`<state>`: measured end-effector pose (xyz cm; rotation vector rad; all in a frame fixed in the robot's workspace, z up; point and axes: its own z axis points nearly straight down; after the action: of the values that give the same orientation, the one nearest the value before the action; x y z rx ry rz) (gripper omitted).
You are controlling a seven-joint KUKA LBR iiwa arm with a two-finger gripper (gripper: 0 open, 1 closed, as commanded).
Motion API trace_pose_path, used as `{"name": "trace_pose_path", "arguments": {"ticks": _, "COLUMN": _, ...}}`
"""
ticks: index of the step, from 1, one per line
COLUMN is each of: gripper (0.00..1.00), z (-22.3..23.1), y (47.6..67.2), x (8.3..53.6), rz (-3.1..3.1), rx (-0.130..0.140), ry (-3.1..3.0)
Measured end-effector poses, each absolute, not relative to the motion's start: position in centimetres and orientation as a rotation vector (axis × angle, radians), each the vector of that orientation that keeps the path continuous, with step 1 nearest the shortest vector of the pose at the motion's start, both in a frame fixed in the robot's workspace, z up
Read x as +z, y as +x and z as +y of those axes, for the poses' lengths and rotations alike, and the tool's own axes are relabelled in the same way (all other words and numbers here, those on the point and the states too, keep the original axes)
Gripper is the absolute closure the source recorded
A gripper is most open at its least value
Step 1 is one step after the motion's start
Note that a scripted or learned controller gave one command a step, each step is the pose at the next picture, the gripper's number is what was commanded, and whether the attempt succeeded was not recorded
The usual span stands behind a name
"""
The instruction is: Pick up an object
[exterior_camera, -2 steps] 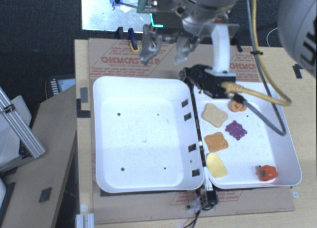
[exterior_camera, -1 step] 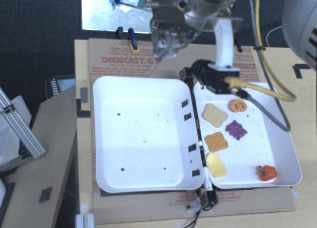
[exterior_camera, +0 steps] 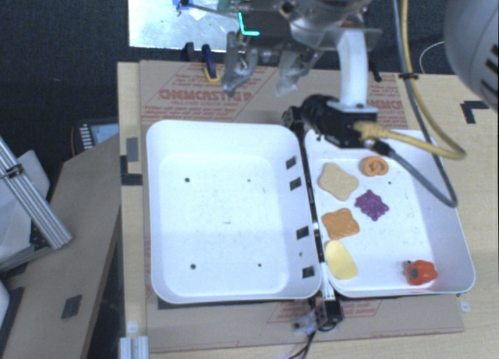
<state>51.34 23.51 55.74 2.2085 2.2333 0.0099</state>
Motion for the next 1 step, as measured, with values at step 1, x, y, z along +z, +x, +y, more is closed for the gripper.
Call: {"name": "trace_pose_path", "arguments": {"ticks": 1, "gripper": 0.00, "z": 23.51, "y": 51.34, "x": 55.74, "rz": 2.233, "rx": 0.010, "ry": 2.208}}
